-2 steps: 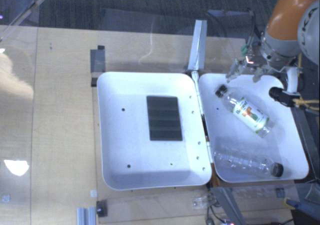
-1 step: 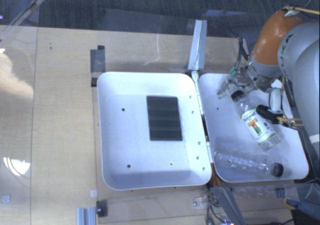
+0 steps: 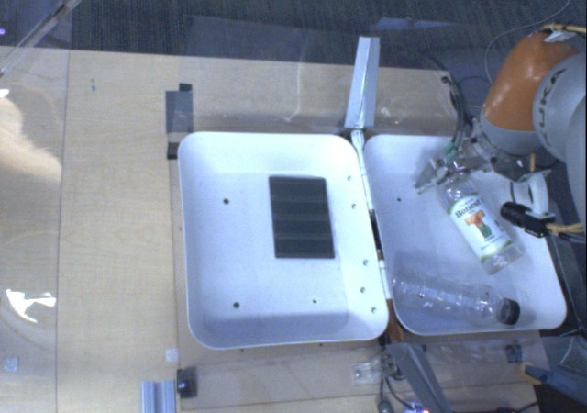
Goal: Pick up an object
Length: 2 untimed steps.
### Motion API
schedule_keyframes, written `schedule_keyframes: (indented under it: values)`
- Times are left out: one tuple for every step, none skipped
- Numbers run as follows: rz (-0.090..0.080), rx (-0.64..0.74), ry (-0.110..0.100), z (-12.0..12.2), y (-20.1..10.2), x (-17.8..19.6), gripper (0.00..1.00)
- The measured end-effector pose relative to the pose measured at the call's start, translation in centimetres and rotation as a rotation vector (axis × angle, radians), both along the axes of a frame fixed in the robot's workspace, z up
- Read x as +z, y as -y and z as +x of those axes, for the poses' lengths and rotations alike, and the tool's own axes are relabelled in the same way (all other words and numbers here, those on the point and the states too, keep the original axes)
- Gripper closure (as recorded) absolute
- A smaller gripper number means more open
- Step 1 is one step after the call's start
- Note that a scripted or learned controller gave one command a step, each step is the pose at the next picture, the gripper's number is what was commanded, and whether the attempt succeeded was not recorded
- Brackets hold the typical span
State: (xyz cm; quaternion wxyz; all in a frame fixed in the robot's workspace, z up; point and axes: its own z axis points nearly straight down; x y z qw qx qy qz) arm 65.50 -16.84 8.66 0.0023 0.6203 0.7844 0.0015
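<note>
Camera view: the pincer (image 3: 443, 168) hangs over the right bin (image 3: 404, 218), fingers spread, touching the top of a labelled bottle (image 3: 477, 228); another clear bottle (image 3: 454, 299) lies nearer; a dark tray (image 3: 301, 217) sits in the left bin (image 3: 211, 246)

robotics lab, pale wooden bench (image 3: 110, 246) bearing two shallow white bins (image 3: 211, 218), clear shield panels standing around the bench, loose cables past its right end, dark carpet beyond its far edge
</note>
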Motion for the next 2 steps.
schedule_keyframes:
  values:
    - [0.000,0.001,0.006,0.2,-0.1,1.1,1.00]
    - [0.000,0.033,0.000,1.5,-6.7,8.8,1.00]
